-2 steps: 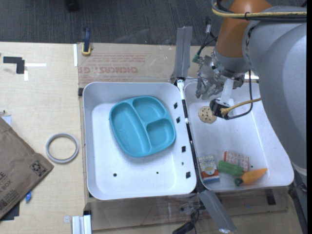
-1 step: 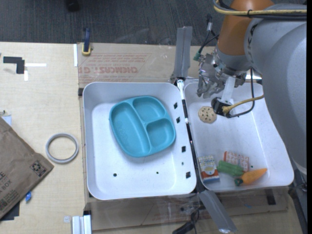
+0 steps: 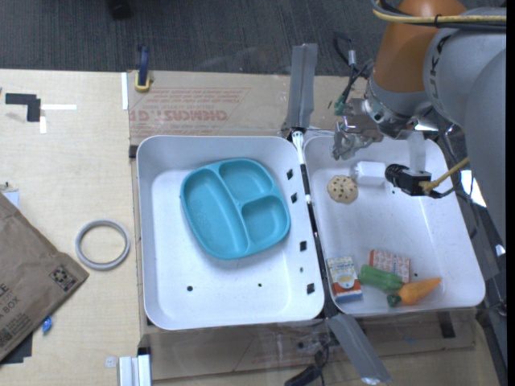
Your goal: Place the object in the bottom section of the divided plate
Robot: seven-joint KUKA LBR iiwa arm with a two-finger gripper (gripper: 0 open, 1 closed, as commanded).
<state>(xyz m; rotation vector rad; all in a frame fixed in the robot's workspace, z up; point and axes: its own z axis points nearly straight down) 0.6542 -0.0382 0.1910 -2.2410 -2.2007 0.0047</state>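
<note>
Camera view: gripper (image 3: 348,145) is seen at 12 o'clock of right bin (image 3: 463,240); finger state cannot be told. Cookie (image 3: 342,188) lies just below it, ungrasped. Blue divided plate (image 3: 235,207) sits in left bin (image 3: 161,240). Step judged: approach to pick. Next: descent onto cookie, then carry to 9 o'clock.

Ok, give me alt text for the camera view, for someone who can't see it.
A robot gripper hovers at the far end of the right bin, above a cookie. A blue divided plate sits in the left bin; a small carton, a packet and toy vegetables lie in the right bin's near end.
</note>
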